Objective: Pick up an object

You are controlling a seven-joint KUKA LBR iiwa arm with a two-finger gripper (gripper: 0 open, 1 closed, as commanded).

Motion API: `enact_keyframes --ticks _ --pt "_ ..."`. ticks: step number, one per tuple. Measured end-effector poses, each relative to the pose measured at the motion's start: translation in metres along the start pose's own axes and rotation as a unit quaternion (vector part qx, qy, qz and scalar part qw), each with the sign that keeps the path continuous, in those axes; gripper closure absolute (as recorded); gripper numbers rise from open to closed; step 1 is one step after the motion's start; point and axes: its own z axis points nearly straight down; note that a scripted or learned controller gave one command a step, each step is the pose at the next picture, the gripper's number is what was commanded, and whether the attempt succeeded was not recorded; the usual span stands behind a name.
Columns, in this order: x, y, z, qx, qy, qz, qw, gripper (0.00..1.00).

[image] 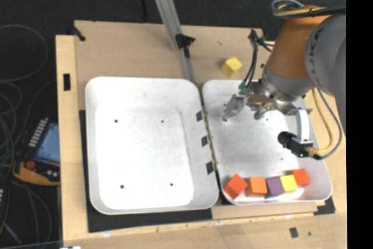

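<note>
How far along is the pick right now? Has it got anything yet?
Nothing looks picked yet. The pincer hangs over the upper part of the right bin with nothing visible between its fingers. The blocks sit in a row along that bin's near edge: red, orange, purple, yellow, red-orange. Another yellow cube lies on the bench outside. Left: reach one, grasp, lift.

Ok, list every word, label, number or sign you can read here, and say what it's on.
No text can be read anywhere in this view.
The handheld controller left of the bench has a blue screen and a row of keys, all too small and blurred to read.
The blocks, both white bins and the arm carry no visible markings.
</note>
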Motion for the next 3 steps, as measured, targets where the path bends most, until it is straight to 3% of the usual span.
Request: enact_keyframes --ticks 1,2,3 --pt "-0.069 0.000 0.102 0.007 -0.002 0.006 1.0000 0.00" --pt "-0.006 -0.065 0.081 0.006 0.001 0.001 1.0000 0.00" --pt "-0.056 0.017 0.102 0.002 -0.002 0.002 1.0000 0.00"
